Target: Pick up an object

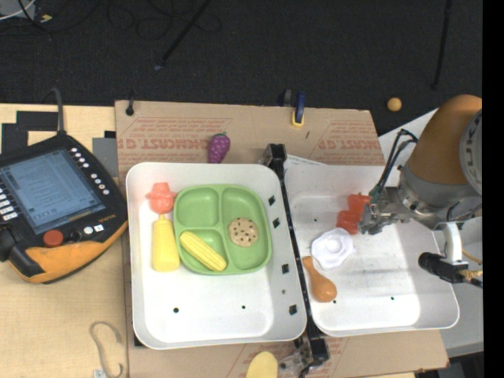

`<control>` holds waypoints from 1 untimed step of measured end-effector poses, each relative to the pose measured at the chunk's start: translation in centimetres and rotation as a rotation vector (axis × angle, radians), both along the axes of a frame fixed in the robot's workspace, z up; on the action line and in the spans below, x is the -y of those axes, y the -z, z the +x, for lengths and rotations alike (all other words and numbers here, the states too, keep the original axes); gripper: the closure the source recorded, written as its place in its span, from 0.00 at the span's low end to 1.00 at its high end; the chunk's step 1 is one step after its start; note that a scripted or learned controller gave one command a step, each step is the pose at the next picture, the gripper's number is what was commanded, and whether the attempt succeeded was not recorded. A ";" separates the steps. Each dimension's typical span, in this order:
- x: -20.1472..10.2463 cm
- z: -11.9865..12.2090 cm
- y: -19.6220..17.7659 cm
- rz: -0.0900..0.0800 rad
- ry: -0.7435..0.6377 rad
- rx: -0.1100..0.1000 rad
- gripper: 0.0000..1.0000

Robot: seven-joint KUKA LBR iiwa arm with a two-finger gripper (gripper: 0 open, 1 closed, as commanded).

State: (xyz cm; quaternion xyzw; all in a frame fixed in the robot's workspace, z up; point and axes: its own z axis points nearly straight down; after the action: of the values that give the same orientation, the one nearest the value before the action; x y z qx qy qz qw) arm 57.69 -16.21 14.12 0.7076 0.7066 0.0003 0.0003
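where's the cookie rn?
The cookie lies in the right-hand compartment of the green divided plate in the left bin, just right of the toy corn.

Cardboard sheet (pixel 177 136) under bins: red print "CHEMCAST GP", upside down, seen twice. Pendant screen text unreadable.

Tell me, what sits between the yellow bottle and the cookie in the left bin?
In the camera view, a corn cob lies between the yellow bottle and the cookie, on the green divided plate.
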 end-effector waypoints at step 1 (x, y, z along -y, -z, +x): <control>-0.1 0.0 -4.2 0.000 -0.001 0.001 1.00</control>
State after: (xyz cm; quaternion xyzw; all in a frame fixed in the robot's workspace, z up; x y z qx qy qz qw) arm 57.70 -16.15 18.35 0.7072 0.7070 0.0005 0.0006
